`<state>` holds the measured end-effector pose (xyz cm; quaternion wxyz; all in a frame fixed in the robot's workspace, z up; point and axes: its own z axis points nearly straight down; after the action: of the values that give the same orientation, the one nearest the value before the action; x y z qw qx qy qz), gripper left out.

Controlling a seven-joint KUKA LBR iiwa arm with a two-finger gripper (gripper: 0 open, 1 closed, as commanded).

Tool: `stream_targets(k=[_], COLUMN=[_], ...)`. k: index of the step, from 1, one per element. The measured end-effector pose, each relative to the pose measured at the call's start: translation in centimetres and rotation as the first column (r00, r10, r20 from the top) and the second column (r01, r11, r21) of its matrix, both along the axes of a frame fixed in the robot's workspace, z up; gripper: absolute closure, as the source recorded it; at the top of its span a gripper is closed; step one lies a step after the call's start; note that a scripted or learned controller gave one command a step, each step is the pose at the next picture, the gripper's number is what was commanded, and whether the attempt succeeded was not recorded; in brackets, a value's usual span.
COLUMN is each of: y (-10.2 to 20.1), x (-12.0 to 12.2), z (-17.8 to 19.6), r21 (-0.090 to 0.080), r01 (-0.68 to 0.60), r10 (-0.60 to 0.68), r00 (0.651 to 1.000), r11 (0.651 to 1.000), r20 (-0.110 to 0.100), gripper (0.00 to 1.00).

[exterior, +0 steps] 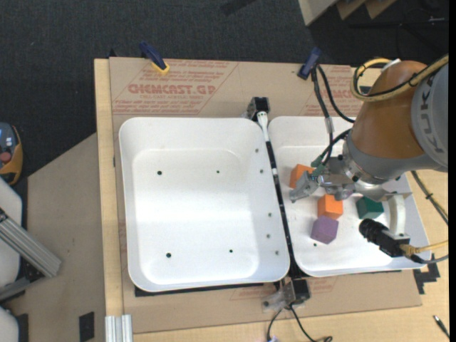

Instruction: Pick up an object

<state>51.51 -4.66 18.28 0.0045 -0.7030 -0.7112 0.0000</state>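
The arm (399, 120) hangs over the right bin (313, 262). Its claw (308, 185) is spread open, gripping nothing, above an orange block (299, 173). Just beside lie another orange block (330, 206), a purple block (324, 229) and a green block (369, 207).

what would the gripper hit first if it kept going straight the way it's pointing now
The gripper points down and toward the left of the view, inside the right bin. Going on, it would probably meet the orange block beside its tip first, or else the bin floor; depth is unclear from this one slanted view.
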Motion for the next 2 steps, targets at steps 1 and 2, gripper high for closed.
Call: stream_targets(k=[1, 2], y=[-0.8, -4.6], x=[0.1, 2.6], z=[0.2, -7.8], r21=[-0.006, -0.01], r01=[0.012, 0.011], r10=[-0.012, -0.011], r00=[1.0, 1.0], r11=[1.0, 1.0], r20=[0.005, 0.022], gripper=[0.0, 0.0])
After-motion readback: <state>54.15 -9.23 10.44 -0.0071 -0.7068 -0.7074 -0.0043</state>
